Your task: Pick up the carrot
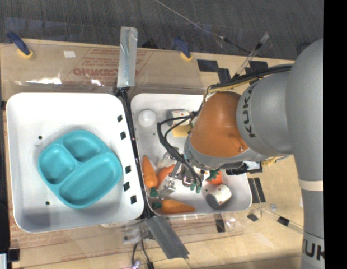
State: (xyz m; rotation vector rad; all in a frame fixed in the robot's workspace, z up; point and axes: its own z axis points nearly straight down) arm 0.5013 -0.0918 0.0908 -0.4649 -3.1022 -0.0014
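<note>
Looking down on your bench, you have two shallow white bins side by side. Your left white bin [17, 150] carries one turquoise plastic divided plate [78, 167] with three compartments, lying flat near the bin's middle. Your right white bin [141, 101] holds the clutter.

Count of carrots: at least three orange pieces. One orange carrot [149, 172] lies lengthwise against the right bin's left wall. A second orange carrot with a green stem end [172, 207] lies along the bin's near wall. A third orange piece [166, 174] sits between the first carrot and the gripper, partly hidden, so you cannot confirm that it is a whole carrot.

Other items in that bin: one small white ball [146, 117] in the far-left corner, one white cup-like object [219, 195] at the near-right, a small red-orange item [216, 178] just above it, and a pale yellow object [182, 130] largely covered by the arm.

Your grey arm with its orange band [218, 130] reaches in from the right and hangs over the middle of the right bin, hiding much of its floor. The two-finger gripper [182, 178] points down to the near-left, close beside the carrots. Cables and metal parts crowd the fingertips, so you cannot tell whether it is spread or closed, nor whether anything sits between the fingers.
</note>
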